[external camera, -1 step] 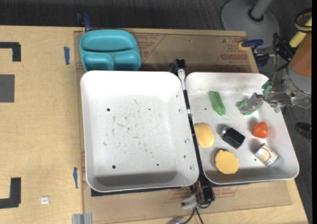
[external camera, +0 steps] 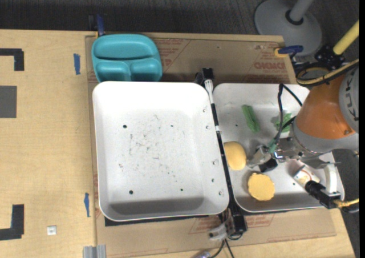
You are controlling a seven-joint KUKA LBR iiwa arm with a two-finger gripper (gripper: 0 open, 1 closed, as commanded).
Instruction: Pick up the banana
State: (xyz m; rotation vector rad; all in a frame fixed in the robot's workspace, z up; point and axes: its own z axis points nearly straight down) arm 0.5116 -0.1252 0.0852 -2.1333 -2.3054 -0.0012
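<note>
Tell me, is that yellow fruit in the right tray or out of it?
In. The yellowish rounded fruit lies on the right bin's floor by its left wall, apart from the tool.

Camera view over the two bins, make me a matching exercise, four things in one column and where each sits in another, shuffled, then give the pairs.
Things:
1. teal plastic divided tray
2. slim green pod-shaped item
3. round yellow lemon-like fruit
4. flat yellow round disc

Places:
A. near front edge of right white bin
B. on the cardboard behind left white bin
C. right bin, against the divider between bins
D. rear half of right bin

Pairs: 1-B, 2-D, 3-C, 4-A
</note>
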